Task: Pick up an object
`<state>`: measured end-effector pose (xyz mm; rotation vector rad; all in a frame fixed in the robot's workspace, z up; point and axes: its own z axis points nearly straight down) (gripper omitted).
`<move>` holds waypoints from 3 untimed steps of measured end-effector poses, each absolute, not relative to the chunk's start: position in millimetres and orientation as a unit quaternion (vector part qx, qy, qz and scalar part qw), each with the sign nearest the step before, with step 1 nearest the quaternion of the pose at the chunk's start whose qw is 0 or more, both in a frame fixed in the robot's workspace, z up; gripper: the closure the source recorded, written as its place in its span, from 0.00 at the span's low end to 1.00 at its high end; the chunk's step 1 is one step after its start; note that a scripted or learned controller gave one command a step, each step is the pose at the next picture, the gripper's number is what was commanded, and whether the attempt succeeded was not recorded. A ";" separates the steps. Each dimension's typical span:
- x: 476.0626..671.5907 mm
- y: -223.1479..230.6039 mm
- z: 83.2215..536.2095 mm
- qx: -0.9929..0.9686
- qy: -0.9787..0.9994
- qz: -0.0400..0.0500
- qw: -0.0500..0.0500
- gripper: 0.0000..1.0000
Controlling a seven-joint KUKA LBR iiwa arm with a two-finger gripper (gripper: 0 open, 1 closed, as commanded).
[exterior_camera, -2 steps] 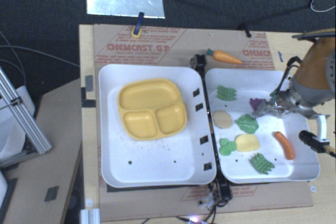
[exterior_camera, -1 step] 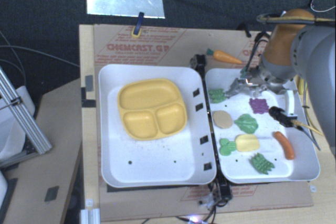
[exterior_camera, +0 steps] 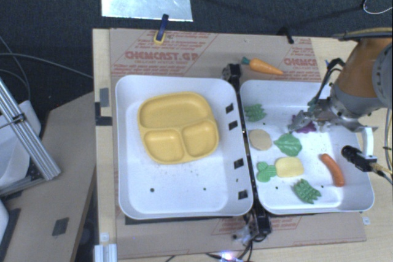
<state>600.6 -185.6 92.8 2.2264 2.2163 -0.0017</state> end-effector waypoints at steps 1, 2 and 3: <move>623.6 -207.5 85.0 0.707 0.707 0.001 0.002 0.00; 624.5 -206.4 97.3 0.707 0.708 0.002 0.003 1.00; 624.3 -206.4 96.8 0.707 0.708 0.002 0.003 0.00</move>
